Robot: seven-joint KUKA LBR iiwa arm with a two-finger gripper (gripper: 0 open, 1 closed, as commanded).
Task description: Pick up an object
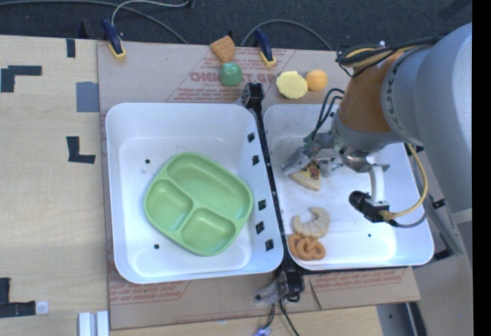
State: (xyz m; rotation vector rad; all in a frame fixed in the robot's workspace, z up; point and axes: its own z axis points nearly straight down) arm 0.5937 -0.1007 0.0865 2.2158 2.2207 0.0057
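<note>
My gripper [309,163] reaches down into the right bin [399,246], its tips at a pale wedge-shaped food piece [307,178] near the bin's left wall. The piece lies just under the tips, and contact is too small to judge. Nearer the front of the same bin lie a cream curved piece [313,221] and an orange pretzel-like piece [308,248], both apart from the gripper.
A green divided plate [198,202] lies in the left bin [123,173]. Behind the bins on the cardboard sit a tan block [223,47], a green ball [230,74], a yellow lemon [291,84] and an orange [316,80]. The arm's bulk covers the right bin's back right.
</note>
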